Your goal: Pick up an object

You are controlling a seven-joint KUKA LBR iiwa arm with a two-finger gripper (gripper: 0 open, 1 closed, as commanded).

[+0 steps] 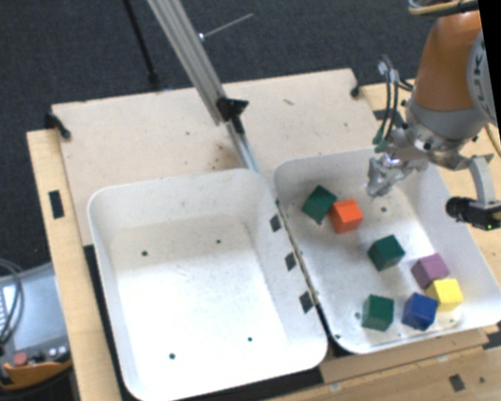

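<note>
The small orange cube (347, 215) lies in the right-hand white plastic bin (469, 253), touching a dark green cube (319, 203) on its left, so a clean pick probably means coming straight down with the grip set across the orange cube's free faces. The hand (381, 173) hovers just right of and above it, holding nothing; how wide it stands I cannot tell.

The left bin (197, 280) offers open floor throughout. In the right bin (345, 336), cubes crowd the near corner: blue cube (419, 310) touches yellow cube (447, 292), purple cube (429, 269) just beside. Orange cube (347, 215) abuts a green cube (319, 203).
</note>
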